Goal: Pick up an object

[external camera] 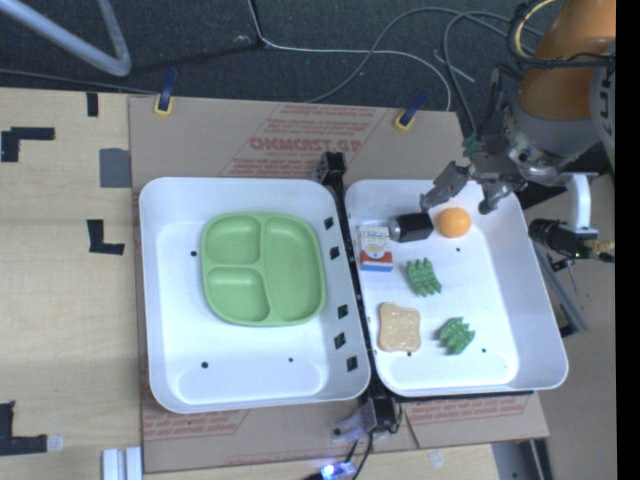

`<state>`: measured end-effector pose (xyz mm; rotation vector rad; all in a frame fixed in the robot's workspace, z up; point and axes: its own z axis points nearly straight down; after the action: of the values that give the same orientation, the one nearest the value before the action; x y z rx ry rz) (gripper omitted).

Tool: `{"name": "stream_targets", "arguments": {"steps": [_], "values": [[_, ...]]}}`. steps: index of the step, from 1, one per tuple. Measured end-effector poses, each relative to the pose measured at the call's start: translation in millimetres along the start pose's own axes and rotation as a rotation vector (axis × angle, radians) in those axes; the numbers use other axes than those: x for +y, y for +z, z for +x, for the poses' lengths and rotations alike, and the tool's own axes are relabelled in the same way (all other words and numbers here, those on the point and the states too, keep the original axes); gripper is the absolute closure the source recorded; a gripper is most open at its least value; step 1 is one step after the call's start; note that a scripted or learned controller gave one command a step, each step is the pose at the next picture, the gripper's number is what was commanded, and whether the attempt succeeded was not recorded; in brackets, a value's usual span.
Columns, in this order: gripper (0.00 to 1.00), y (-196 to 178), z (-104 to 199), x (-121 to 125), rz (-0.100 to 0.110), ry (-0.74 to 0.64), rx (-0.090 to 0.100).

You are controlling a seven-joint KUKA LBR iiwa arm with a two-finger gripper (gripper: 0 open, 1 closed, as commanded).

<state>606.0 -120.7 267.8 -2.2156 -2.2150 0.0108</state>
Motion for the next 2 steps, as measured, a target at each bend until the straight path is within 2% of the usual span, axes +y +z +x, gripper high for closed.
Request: {"name": "stream_targets", "arguments": {"steps": [1, 2], "values": [[0.00, -5, 0, 2, -0.009, -0.002, -0.001], [0.00, 58, 7, 0, -0.003, -0.002, -0.001]]}}
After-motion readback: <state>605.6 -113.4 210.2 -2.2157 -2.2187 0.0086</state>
